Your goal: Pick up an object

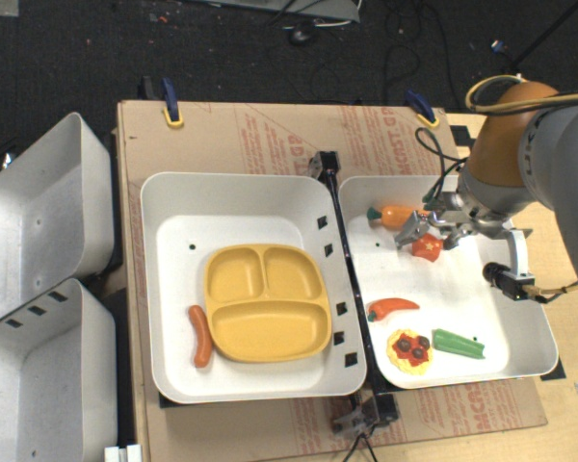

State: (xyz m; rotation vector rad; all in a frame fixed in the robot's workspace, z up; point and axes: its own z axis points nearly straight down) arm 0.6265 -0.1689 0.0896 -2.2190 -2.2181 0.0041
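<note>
— From where is the bench viewed?
— It is viewed from above at a slant, by one fixed camera, set far enough back that both bins are taken in: left bin (164, 258) at nine o'clock, right bin (520, 325) at three.

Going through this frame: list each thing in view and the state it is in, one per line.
gripper: low in the right bin, over the red piece
red piece: at the fingertips
carrot: lying in right bin
red chili: lying flat
pizza toy: flat
green pod: flat
yellow tray: upright in left bin
sausage: beside tray
</note>
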